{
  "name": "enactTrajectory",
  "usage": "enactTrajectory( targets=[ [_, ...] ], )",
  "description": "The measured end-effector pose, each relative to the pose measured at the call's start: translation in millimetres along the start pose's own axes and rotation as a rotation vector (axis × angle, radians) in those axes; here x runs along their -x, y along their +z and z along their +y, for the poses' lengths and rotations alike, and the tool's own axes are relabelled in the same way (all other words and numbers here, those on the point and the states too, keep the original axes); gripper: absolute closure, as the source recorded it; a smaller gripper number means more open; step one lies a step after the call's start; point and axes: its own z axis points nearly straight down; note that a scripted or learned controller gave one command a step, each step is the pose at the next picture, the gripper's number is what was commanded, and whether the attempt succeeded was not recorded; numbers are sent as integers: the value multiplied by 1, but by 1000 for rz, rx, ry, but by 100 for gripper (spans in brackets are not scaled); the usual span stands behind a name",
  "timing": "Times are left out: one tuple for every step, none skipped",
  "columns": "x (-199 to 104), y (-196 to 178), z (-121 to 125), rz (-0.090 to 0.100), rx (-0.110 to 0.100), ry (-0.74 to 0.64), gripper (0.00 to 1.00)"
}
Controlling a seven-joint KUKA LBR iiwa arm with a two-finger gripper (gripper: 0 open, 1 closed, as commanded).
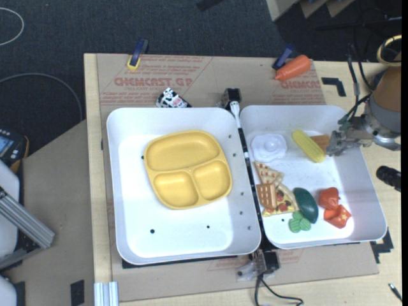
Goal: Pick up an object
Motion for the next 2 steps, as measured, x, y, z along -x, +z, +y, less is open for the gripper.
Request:
enactTrajectory(
  targets=[
    [-7, -60, 4, 0, 0, -2, 100],
    [-7, -84, 5, 0, 0, -1, 100]
  ],
)
